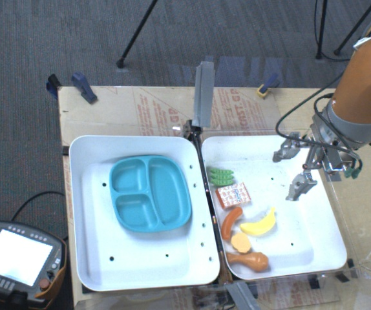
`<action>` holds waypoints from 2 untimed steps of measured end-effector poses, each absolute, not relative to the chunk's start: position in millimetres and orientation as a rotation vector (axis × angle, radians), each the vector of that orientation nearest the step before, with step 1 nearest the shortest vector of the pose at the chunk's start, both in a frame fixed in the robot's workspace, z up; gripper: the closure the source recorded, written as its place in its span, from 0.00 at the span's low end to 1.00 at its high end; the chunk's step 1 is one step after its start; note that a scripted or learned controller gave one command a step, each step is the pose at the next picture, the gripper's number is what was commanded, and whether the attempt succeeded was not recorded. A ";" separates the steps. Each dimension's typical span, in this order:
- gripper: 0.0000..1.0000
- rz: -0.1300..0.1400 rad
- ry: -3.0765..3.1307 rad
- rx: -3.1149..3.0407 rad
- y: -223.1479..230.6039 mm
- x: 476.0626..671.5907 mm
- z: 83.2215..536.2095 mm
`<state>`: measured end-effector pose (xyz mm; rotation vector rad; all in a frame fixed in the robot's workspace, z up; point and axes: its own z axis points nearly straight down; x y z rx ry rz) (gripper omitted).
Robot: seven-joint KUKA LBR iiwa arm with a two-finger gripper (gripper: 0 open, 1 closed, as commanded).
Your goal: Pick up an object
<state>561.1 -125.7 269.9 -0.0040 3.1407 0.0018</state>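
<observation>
My gripper [291, 171] hangs over the right part of the right bin [273, 146], fingers spread wide and open, nothing between them. Below and left of it lie the toy foods: a yellow banana [260, 224], a red sausage [231, 220], an orange round piece [240, 242], a brown drumstick [249, 259], a green pea pod [221, 176] and a small red-and-white packet [233, 194]. The banana is the nearest, a short way down-left of the lower finger [300, 188].
The left bin [88, 173] holds a blue divided plate [150, 192]. A grey upright post [203, 99] stands at the back between the bins. Clamps sit on the board's far edge. A teach pendant [17, 260] lies at the lower left, off the bench.
</observation>
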 end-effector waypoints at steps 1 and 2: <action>0.00 0.005 3.145 0.224 -124.4 486.9 145.0; 0.00 0.000 3.065 0.702 -128.4 567.3 85.9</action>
